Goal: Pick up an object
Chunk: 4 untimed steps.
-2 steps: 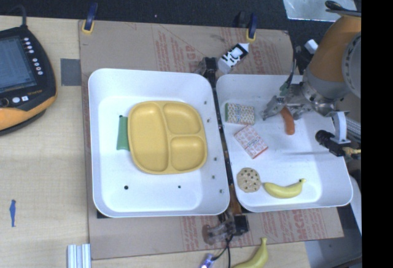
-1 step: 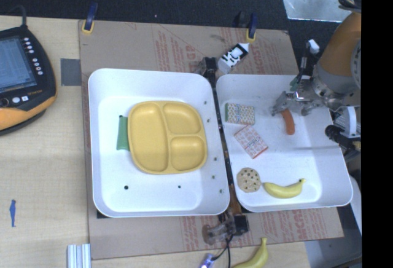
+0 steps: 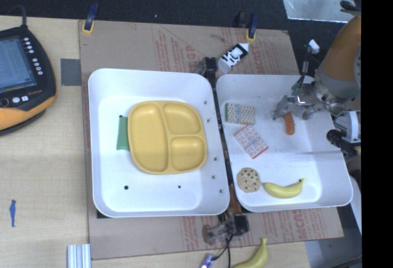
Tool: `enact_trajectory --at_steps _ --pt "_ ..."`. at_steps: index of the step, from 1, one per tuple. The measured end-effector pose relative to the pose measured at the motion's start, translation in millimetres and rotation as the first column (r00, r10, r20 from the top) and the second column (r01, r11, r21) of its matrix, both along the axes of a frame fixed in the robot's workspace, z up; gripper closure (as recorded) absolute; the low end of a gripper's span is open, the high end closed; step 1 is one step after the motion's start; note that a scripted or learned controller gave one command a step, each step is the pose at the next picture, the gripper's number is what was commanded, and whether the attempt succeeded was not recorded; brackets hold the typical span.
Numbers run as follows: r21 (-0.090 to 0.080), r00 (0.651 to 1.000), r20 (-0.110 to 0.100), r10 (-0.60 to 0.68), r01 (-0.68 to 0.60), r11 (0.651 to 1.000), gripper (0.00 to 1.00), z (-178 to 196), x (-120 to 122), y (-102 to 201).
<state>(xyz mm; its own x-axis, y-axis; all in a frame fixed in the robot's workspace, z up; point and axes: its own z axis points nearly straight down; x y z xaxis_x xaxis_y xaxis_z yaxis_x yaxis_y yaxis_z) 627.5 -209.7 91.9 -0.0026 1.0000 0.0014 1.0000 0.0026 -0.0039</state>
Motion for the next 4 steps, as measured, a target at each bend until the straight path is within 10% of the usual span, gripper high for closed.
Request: enact_trajectory --at_steps 4 --pt "0.0 1.0 -0.001 0.0 0.0 1.0 0.0 -0.2 3.9 11.7"
